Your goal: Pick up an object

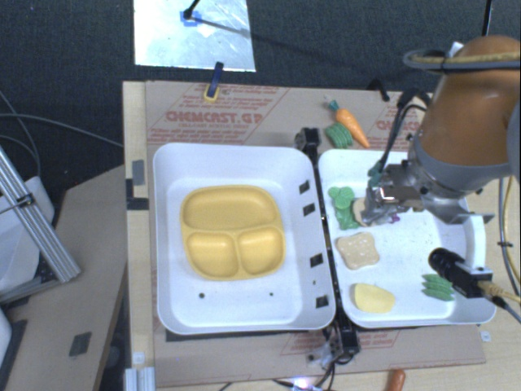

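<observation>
While the pincer [379, 212] hangs low, grip state unclear, toast slice [357, 250] just below-left, apart.

Even overhead light, soft shadows, glare on the foil sheet [194, 21], slightly grainy.

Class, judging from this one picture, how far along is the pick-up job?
Done: the tool has reached into the right bin, by the green toy. In hand: nothing visibly gripped. Left: grasping and lifting; the bread slice and yellow piece lie on the floor.
</observation>
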{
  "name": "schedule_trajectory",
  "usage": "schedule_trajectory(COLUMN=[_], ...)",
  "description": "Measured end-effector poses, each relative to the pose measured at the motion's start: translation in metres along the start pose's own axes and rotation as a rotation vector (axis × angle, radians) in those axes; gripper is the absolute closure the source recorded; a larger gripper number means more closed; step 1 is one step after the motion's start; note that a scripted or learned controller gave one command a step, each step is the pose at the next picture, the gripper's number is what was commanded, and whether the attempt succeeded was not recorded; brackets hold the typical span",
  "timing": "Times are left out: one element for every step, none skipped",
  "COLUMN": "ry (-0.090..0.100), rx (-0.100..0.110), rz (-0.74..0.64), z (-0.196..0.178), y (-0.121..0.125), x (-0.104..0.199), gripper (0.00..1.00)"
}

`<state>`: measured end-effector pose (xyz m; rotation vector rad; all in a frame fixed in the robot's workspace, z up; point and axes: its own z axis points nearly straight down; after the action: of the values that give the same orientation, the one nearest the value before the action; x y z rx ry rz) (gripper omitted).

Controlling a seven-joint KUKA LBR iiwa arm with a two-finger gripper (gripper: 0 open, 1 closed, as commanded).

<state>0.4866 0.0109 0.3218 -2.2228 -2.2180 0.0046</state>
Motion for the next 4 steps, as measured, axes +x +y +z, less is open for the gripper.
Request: schedule_trajectory(ry=[0.004, 0.002, -0.001, 0.004], rx=[-0.008, -0.008, -0.004, -0.008], rz=[-0.013, -0.012, -0.002, -0.010], z=[-0.042, -0.051, 0.017, -0.021], y=[0.000, 0.001, 0.073, 0.024], x=[0.063, 0.059, 0.042, 0.067], gripper=[1.00, 1.00, 1.00, 1.00])
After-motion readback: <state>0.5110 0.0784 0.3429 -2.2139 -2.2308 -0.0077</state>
